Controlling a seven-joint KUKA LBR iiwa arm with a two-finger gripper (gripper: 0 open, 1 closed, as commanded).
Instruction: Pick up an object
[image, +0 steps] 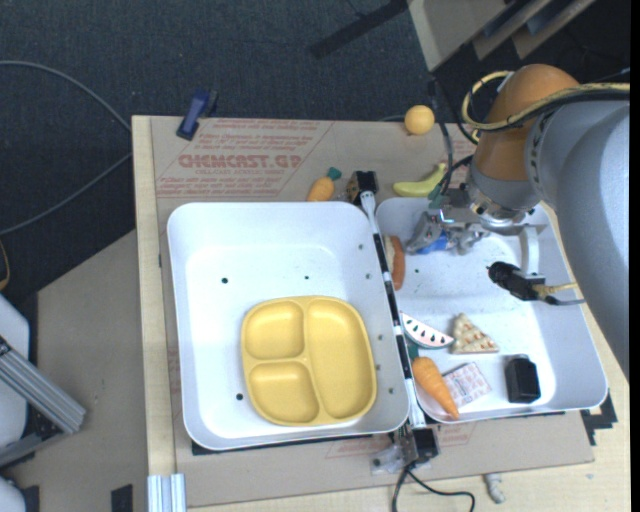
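Arm reaching into right bin (585, 375) from right, gripper (447, 232) hovering at bin's far left corner. Cannot tell jaw state from this angle. Nearest candidate looking like sausage (398, 262), lying just left and nearward of jaws, against bin's left wall, long axis running along that wall. Watermelon slice (427, 334), pizza slice (472, 336), carrot (434, 385) lying well nearward. 1 arm only, so no choice of reach.
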